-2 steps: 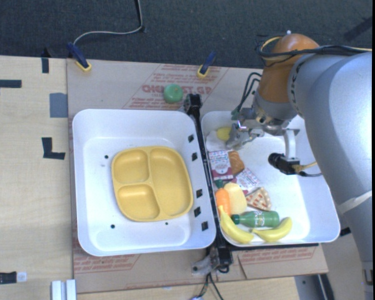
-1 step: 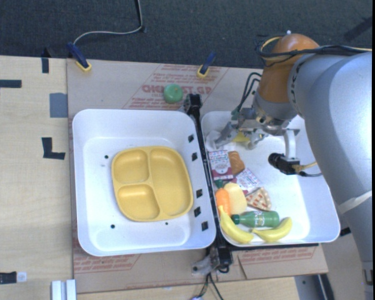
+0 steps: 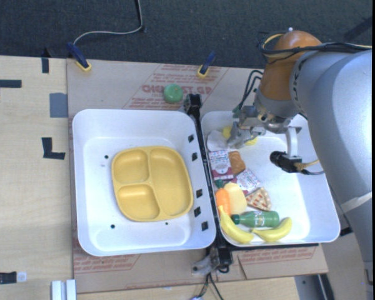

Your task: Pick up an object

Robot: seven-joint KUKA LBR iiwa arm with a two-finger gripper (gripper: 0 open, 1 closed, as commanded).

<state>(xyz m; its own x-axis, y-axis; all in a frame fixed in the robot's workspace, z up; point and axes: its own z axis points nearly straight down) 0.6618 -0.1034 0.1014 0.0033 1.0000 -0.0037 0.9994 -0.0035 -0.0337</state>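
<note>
The bench under me is a brown cardboard sheet (image 3: 144, 86) on pale wood, with dark carpet beyond it. Two shallow white plastic bins sit side by side on it. The left bin (image 3: 90, 167) bears a yellow three-part plastic plate (image 3: 152, 183), lying flat near its middle. The right bin (image 3: 312, 211) holds a heap of small toy food along its left half, and that is where I am working.

My gripper (image 3: 239, 132) is low over the upper left corner of the right bin, just beside a small yellow piece (image 3: 227, 132) and a white packet with red print (image 3: 219, 162). I cannot tell how it stands, open or shut, nor whether anything is caught in it.

Further down the heap lie a yellow plastic banana (image 3: 256, 233), a green bottle lying on its side (image 3: 257, 218), a pizza-slice toy (image 3: 259, 199) and an orange carrot-like piece (image 3: 222, 199), all crowded and touching.

To do this well, I judge I should pick a single piece at the edge of the heap, come straight down on it, keep off the bin wall, close fully, then lift slowly and check that it comes with me. A small round green object (image 3: 173, 93) rests on the cardboard above the bins.
</note>
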